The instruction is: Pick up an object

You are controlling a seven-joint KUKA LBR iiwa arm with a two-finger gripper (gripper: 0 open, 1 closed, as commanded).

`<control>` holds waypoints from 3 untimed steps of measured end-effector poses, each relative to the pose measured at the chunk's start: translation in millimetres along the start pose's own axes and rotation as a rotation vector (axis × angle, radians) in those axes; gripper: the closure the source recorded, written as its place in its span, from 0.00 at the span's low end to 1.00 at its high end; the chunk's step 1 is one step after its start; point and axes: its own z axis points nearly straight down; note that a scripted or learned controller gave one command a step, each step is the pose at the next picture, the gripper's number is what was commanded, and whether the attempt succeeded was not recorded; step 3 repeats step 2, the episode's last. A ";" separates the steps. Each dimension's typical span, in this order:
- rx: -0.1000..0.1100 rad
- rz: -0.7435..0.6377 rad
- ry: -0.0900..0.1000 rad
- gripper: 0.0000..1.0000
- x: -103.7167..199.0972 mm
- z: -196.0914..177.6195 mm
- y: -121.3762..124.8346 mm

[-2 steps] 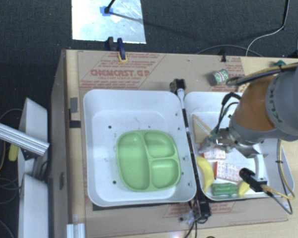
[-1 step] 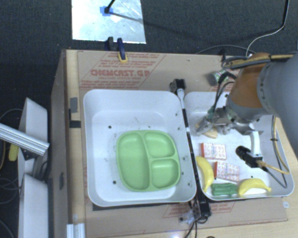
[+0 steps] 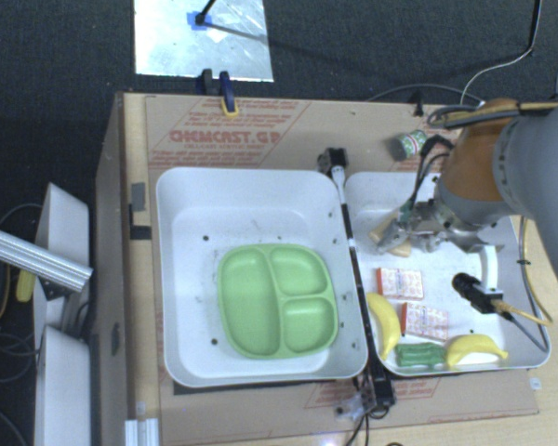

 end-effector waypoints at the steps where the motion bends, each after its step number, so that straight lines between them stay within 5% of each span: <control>1: 0.018 0.003 0.003 0.00 16.3 0.9 65.9; 2: 0.023 -0.002 0.003 1.00 16.0 -9.3 65.3; 3: 0.023 -0.002 0.003 1.00 16.0 -9.3 65.3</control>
